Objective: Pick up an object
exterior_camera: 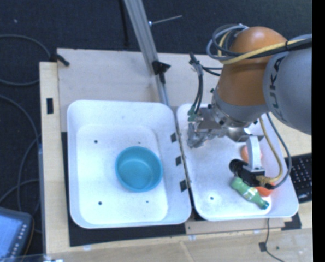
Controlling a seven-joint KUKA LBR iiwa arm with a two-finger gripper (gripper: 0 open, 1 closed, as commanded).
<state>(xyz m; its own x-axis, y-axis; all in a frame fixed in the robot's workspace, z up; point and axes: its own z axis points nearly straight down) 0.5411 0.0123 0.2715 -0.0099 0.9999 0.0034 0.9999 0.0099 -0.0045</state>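
My gripper (196, 138) hangs over the far left part of the right bin (217, 206), close to the wall between the two bins. Nothing shows between its tips. A green bottle-shaped object (250, 192) lies near the front right of that bin. An orange object (241, 152) sits just behind it, partly hidden by the arm's hardware, and a small orange piece (265, 189) lies beside the green one. A blue bowl (139, 168) stands upright in the middle of the left bin (86, 119).
A slanted metal rail (143, 34) crosses the bench behind the bins. The arm's large grey and orange body (255, 75) covers the back of the right bin. A keyboard (300, 174) sits at the right edge.
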